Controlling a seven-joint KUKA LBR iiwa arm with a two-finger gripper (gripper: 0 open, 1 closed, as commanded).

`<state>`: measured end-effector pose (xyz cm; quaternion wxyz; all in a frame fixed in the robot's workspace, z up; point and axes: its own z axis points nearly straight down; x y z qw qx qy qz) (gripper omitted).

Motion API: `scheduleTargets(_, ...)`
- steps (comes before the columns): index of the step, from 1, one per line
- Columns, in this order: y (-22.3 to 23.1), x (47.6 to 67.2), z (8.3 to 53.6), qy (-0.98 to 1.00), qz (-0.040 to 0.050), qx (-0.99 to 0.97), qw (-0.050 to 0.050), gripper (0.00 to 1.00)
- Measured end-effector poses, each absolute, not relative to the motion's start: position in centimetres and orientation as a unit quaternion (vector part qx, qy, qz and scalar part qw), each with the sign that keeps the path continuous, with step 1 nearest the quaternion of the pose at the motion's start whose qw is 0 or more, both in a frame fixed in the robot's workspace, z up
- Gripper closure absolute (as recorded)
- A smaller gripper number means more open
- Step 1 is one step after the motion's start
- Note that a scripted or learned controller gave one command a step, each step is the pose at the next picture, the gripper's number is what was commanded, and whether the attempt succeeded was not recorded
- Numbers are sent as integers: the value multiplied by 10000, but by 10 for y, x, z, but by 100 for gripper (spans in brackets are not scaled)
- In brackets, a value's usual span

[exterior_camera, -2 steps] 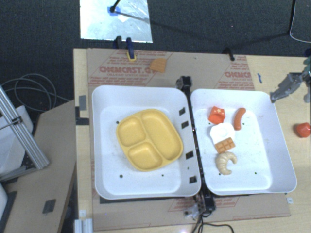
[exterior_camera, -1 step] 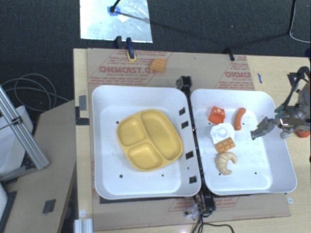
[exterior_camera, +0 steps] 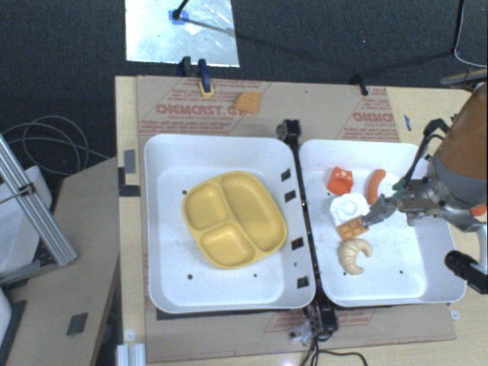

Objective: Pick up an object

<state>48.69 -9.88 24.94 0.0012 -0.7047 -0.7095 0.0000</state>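
2 white bins side by side on the desk. Left bin, centre-left of frame, holds 1 yellow divided plate with 3 compartments, sitting roughly mid-bin and turned at an angle. Right bin, centre-right of frame, holds the loose items, all clustered in its left half: red block near the upper left of that bin, orange sausage-shaped piece just right of it, white fried-egg-like piece below the red block, small tan waffle-like piece just under the egg, and a pale croissant lowest of the group.

Arm comes in from the right edge of frame, orange band visible at upper right. End effector is low over the right bin, pointing left, tip just beside the right edge of the egg and the waffle piece. Tip looks narrow and dark; can't tell from this slant whether the fingers are parted or closed, and contact with the waffle piece is possible but not clear. Nothing visibly between the fingers.

Outside the bins: a small tan piece lies on the cardboard above the left bin, and a blue-and-yellow clamp sits at the desk's top edge. Silver sheet on the floor, upper left of frame. Cable loops at far left.
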Motion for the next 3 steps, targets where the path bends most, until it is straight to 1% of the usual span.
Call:
scheduleTargets(1, -44, 488, 257, -7102, -13, -7040, -7, 0)
scheduleTargets(2, -149, 487, 356, -7052, -19, -7090, -64, 0)
scheduleTargets(3, -153, 485, 210, -7069, 22, -7073, 36, 0)
